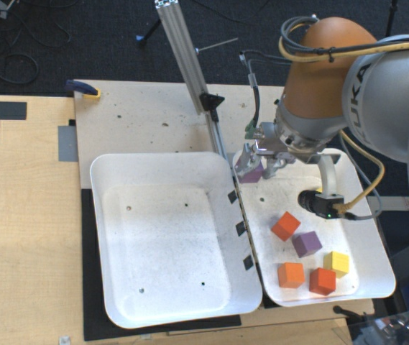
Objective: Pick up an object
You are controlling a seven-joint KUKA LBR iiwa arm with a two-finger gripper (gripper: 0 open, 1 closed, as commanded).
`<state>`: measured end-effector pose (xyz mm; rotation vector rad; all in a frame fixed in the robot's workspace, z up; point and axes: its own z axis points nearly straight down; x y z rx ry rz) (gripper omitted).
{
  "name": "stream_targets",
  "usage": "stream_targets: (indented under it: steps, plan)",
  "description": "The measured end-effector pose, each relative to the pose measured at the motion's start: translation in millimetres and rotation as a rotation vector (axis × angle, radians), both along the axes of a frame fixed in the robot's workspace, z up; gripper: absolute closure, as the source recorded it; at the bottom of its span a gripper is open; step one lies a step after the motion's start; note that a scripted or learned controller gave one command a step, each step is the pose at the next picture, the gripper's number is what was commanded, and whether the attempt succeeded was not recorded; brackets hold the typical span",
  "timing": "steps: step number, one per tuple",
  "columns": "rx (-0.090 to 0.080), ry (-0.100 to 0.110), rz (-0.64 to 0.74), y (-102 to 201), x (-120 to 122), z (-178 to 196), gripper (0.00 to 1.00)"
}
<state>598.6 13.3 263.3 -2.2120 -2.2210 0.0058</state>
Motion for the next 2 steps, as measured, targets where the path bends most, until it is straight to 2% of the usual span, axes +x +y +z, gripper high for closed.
stream_targets:
  steps: [1, 2]
  plan:
    - [-0.001, -0.001, 0.000, 44, -11, -11, 1.00]
    - [-0.001, 0.000, 0.000, 82, -37, -14, 1.00]
